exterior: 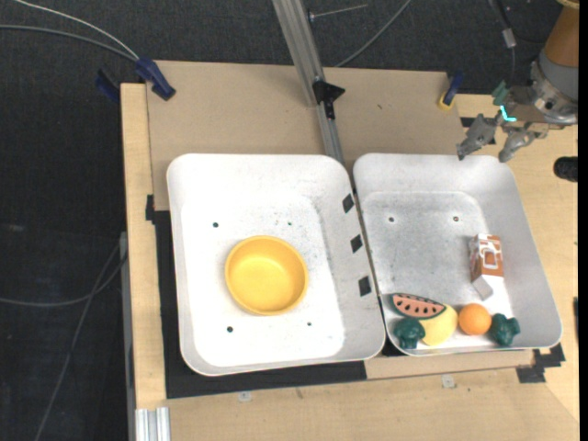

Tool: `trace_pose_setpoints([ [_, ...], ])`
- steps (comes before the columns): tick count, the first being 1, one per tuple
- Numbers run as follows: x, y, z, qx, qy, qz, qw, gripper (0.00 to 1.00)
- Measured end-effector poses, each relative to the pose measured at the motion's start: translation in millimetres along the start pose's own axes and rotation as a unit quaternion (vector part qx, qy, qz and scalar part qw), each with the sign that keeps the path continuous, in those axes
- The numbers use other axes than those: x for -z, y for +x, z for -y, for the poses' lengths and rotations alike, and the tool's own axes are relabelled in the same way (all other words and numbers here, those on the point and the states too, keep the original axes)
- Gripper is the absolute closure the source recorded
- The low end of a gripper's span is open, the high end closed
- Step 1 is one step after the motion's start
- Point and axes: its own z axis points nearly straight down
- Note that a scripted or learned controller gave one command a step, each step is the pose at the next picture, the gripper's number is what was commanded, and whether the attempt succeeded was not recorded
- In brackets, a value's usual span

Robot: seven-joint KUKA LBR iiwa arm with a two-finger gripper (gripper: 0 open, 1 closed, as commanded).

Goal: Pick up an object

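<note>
A wooden bench [239, 99] is seen from above at a slant, with two shallow white bins set side by side on it, their inner edges touching.

The left bin [266, 182] holds a single yellow bowl [265, 273], placed upright a little left of the bin's middle.

The right bin [432, 191] holds a cluster of small toy foods gathered at its near end. A slice of watermelon [420, 305] is laid flat beside a pale yellow lemon-like piece [441, 325]. A dark green broccoli piece [409, 332] is pressed against the near wall, touching the yellow piece. An orange [474, 320] is placed just right of the yellow piece, and a second dark green piece [504, 329] is set just right of the orange. A small brown and white carton [486, 257] is found farther back, near the right wall, apart from the cluster.

The robot arm is seen at the far right, with its orange band at the upper edge. Its wrist is pointed down and to the left. The gripper [491, 144] is held above the far right corner of the right bin, well apart from every object. Its two fingers [474, 141] are spread apart, and nothing is held between them.
</note>
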Motion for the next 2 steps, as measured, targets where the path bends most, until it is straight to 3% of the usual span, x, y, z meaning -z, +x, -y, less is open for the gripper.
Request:
trace_pose_setpoints([
  [1, 4.9, -0.2, -1.4, 0.0, -0.004, 0.001, 1.0, 0.0],
  [2, -55.3, 5.9, 2.6, 0.001, -0.002, 0.001, 1.0, 0.0],
])
